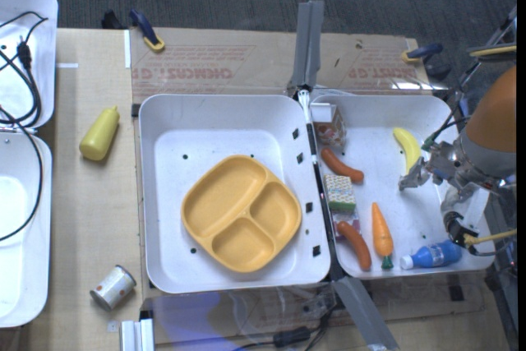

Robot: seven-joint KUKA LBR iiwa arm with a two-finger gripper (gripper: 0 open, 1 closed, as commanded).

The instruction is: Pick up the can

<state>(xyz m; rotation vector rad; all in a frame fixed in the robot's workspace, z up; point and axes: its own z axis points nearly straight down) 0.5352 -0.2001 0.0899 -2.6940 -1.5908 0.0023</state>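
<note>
A small silver can (113,287) with a red-marked label lies on its side on the bare bench, outside the bins, off the left bin's front left corner. My gripper (430,200) hangs over the right side of the right bin (427,107), far from the can. Its fingers (410,178) are spread open with nothing between them. It sits just below a banana (408,147) and above a blue bottle (433,256).
The left bin (164,127) holds a yellow divided plate (241,213). The right bin holds two sausages (343,166), a carrot (381,234), a small green box (339,192) and a red-labelled pack (329,126). A yellow squeeze bottle (99,134) lies on the bench at left.
</note>
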